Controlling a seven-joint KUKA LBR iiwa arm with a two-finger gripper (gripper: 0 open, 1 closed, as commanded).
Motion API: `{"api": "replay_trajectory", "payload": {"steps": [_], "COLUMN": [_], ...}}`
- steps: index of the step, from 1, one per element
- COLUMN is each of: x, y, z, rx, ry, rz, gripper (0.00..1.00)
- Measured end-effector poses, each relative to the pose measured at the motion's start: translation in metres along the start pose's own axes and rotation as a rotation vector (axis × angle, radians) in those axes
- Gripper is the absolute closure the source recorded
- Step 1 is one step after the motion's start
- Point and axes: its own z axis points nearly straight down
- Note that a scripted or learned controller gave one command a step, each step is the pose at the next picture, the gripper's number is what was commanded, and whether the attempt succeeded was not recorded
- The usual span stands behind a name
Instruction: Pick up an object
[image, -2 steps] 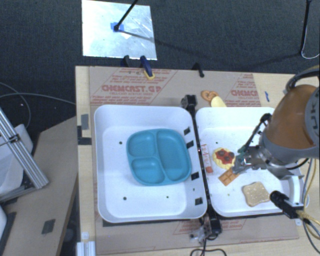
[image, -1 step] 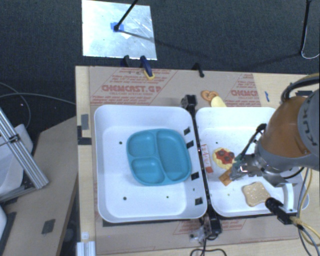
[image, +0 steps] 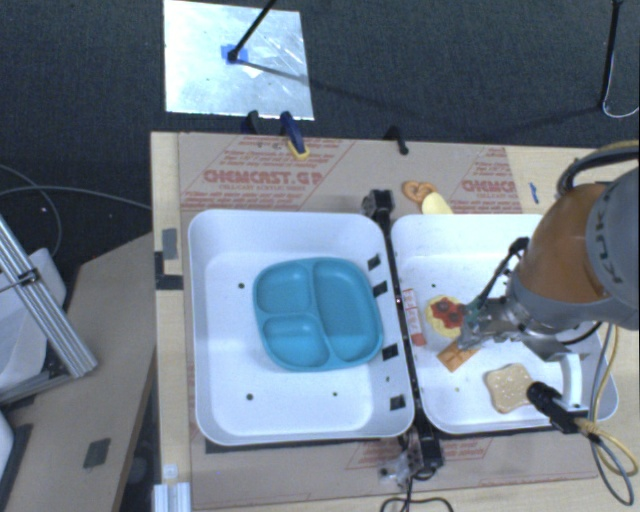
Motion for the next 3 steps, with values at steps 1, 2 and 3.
{"api": "replay_trajectory", "payload": {"steps": [1,2,3], "x": [0.105,0.178,0.235], "y": [-0.019,-0.019,0.034], "z": [-0.06,-0.097,-0.042], "rx": [-0.005,-0.004,0.001], "ry": [0.005,0.004,0.002], "rz": [-0.012,-0.01,-0.006], "gripper": [1.0,1.0,1.0]}}
